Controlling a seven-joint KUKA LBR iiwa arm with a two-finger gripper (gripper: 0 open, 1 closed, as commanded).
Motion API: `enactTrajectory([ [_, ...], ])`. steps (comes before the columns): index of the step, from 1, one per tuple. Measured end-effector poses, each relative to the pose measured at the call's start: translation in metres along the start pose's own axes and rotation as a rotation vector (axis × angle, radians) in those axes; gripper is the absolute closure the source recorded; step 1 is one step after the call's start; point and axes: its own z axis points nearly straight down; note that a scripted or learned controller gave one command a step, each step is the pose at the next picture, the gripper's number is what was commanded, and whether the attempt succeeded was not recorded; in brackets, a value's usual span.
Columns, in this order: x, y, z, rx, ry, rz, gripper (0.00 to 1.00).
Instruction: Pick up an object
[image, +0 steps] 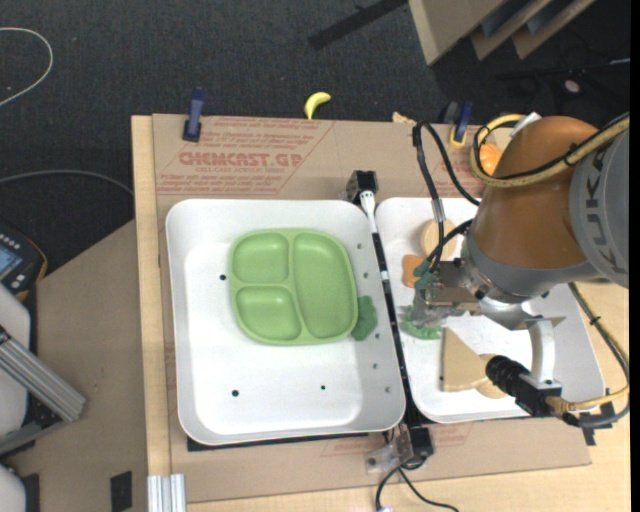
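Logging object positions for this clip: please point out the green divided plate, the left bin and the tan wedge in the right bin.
green divided plate (293, 286), camera view, central divider.
left bin (205, 370), camera view, bare floor.
tan wedge (460, 362), camera view, flat top face.

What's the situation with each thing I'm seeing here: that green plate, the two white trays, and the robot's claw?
Green divided plate: lying flat, right way up, in the left bin.
Left bin: holds the plate.
Right bin: holds several small items, partly hidden by the arm.
Gripper: low over the right bin's left side.
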Motion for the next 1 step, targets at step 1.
enactTrajectory([
  [1,0.0380,0.0013,-0.1138,-0.020,0.001,-0.006,1.00],
])
